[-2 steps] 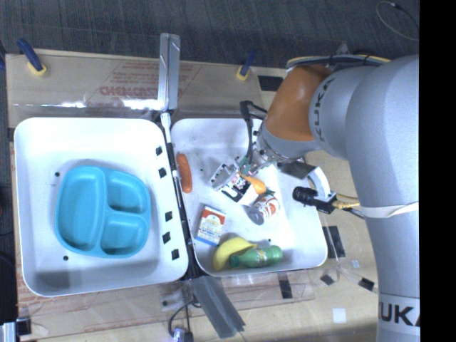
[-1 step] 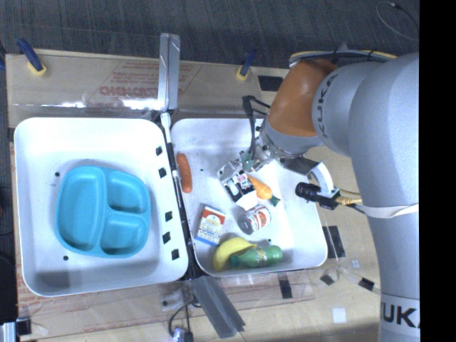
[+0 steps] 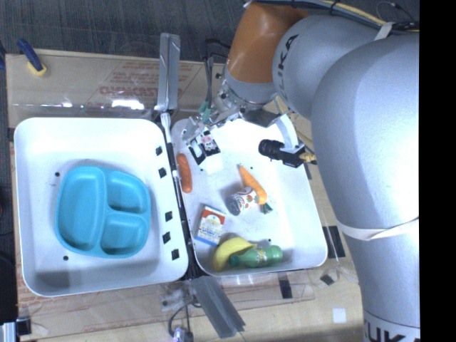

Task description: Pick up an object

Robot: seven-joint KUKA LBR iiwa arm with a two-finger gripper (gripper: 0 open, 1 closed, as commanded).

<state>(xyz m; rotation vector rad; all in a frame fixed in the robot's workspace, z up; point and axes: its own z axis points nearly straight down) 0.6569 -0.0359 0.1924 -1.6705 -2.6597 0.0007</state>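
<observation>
My gripper (image 3: 202,145) is low in the far left corner of the right bin (image 3: 299,212), just above and to the right of an orange-red sausage (image 3: 184,173) that lies along the bin's left wall. An orange carrot (image 3: 253,182) lies in the middle of the bin, with a small can (image 3: 244,202) right below it. Toward the front lie a small carton (image 3: 210,225), a yellow banana (image 3: 229,251) and a green bottle-like thing (image 3: 259,256). I see nothing held at the gripper.
The left bin (image 3: 28,191) holds a blue divided tray (image 3: 103,209). The grey arm (image 3: 356,120) covers the right side of the view and the right bin's far right corner. A divider (image 3: 173,191) runs between the bins.
</observation>
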